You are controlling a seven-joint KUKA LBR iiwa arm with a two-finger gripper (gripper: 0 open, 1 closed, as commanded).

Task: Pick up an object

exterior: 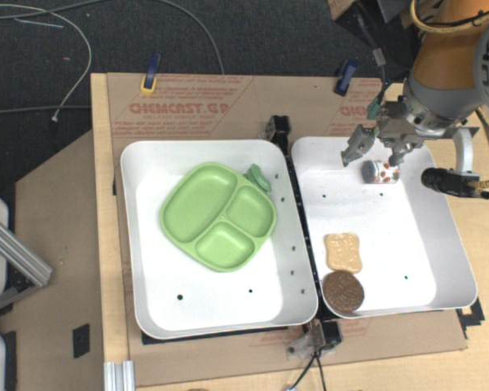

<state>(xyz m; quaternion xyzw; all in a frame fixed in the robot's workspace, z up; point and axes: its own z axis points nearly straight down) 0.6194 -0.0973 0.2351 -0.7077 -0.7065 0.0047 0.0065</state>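
Two white bins (pixel 147 300) — brown cardboard bench (pixel 106 218)

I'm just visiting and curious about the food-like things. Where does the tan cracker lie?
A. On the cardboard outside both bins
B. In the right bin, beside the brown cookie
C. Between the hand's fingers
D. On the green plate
B: the cracker lies flat on the floor of the right bin, right next to the brown cookie near its front-left corner.
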